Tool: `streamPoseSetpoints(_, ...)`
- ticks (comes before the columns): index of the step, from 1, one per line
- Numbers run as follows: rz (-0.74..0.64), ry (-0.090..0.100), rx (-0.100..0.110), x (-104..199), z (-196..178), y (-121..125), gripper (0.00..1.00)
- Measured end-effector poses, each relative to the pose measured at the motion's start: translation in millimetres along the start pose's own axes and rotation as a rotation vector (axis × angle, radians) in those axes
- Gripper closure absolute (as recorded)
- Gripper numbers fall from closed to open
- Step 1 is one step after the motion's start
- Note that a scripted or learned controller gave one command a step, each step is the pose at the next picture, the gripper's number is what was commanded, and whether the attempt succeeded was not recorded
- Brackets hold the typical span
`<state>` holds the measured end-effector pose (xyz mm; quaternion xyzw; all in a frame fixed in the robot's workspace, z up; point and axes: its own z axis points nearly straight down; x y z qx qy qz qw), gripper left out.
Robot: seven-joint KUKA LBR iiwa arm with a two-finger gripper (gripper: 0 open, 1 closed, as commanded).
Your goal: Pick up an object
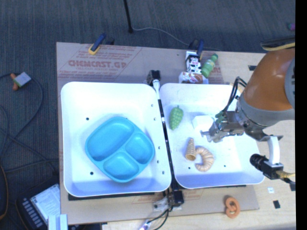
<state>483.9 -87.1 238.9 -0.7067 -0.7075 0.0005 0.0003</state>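
Tool [214, 133]: you had it low over the right bin [249, 178], reaching in from the right side on the grey arm with its orange band [271, 80]; I cannot tell whether it was released or clenched, and nothing showed in its grasp.
White block [202, 121]: just beside the tool, on its upper left, lying on the right bin's floor.
Croissant [205, 158]: below the tool, near the right bin's front wall, apart from the tool.
Ice-cream cone [191, 149]: touching the croissant's left side, its narrow end pointing away from the front wall.
Green fruit [176, 117]: by the right bin's left wall, well left of the tool.
Left bin [76, 99]: alongside the right bin, your blue divided plate [120, 148] lying in its middle.
Counter [110, 63]: brown board under both bins; behind the right bin stood a small carton [193, 66] and a green bottle [208, 66]; in front of the right bin lay an orange pretzel-shaped toy [232, 206].
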Motion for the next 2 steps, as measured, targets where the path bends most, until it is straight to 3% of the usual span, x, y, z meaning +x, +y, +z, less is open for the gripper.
streamPoseSetpoints(1, 0.002, -0.001, 0.001, -12, 3, -1, 1.00)
streamPoseSetpoints(2, -0.001, 0.000, -0.001, 9, -7, 0, 1.00)
